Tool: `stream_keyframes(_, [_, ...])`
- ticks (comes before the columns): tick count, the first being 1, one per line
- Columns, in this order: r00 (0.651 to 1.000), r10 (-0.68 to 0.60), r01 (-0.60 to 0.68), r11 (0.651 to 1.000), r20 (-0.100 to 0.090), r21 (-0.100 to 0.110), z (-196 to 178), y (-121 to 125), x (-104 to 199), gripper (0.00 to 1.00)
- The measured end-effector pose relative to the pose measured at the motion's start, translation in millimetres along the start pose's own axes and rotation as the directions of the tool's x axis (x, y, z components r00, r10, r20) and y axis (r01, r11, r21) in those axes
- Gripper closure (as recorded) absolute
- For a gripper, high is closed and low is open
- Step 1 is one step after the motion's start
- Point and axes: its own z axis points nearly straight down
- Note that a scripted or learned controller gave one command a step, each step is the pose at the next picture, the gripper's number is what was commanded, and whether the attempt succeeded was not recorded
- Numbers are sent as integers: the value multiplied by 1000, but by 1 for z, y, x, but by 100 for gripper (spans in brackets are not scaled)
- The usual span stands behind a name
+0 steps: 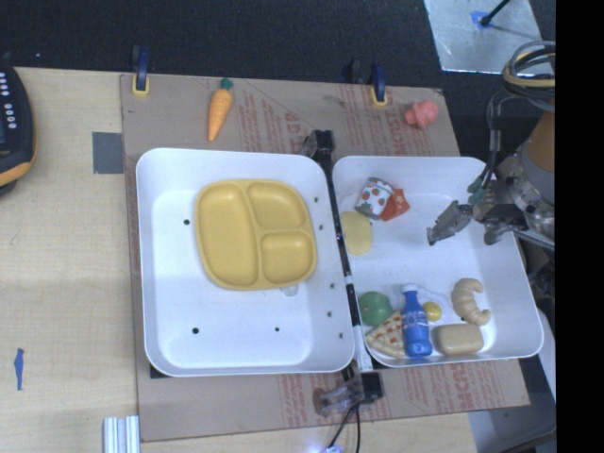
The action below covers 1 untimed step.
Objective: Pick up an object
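Observation:
The right white bin (415, 253) holds several toy foods. A red, white and green crumpled toy (379, 199) lies at its upper left, with a pale yellow round piece (357, 233) just below it. Along the bottom lie a green ball (375, 306), a pizza slice (387, 336), a blue bottle (414, 324), a tan bread loaf (460, 338) and a croissant (470, 301). My gripper (469, 225) hangs over the bin's right side, above bare floor, open, with nothing between its fingers. One finger (447, 225) points left and the other finger (496, 233) sits near the bin's right wall.
The left white bin (170, 281) holds a yellow divided plate (255, 232). A toy carrot (219, 109) and a pink lump (423, 112) lie on the cardboard behind the bins. Clamps hold the board's far edge. A dark device (13, 125) sits at the far left.

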Motion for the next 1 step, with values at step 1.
stream_keyframes(1, [1000,0,0,1000,-3,12,102,-43,15,0])
